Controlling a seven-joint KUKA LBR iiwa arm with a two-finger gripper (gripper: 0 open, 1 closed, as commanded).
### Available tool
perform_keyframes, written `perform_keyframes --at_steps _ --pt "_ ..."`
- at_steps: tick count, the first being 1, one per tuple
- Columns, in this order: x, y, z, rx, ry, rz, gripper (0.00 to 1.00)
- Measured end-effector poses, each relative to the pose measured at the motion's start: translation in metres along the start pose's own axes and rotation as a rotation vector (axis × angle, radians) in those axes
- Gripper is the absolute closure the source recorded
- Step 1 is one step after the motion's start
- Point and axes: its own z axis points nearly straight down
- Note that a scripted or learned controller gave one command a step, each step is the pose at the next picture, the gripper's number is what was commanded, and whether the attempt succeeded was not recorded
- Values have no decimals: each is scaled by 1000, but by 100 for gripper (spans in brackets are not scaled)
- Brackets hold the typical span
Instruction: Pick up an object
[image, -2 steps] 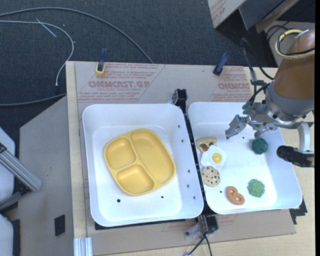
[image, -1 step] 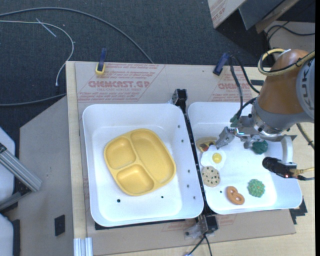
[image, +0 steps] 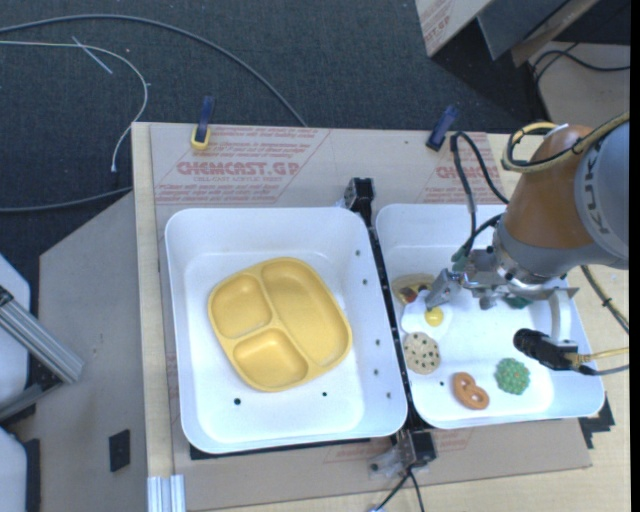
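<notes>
Nearest the front edge, the left white bin (image: 190, 330) holds a yellow divided plate (image: 278, 322). Beside it, the right white bin (image: 420, 225) carries the smaller pieces: a green broccoli-like piece (image: 513, 376), a speckled cookie (image: 421, 352), an orange pretzel (image: 469, 390) and a small yellow ball (image: 434, 317). Over that ball hangs the arm's end effector (image: 441, 290); whether it is open or closed, I cannot tell.

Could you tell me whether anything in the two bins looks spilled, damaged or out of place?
Nothing stands out. The yellow divided plate lies flat, slightly rotated, in the left bin; the cookie, pretzel and green piece lie apart in the right bin.
</notes>
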Motion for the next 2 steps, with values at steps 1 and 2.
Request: perform_keyframes --at_steps 1,2 --pt "2 2 40 -4 5 -2 0" --pt "2 6 24 -19 2 -2 100"
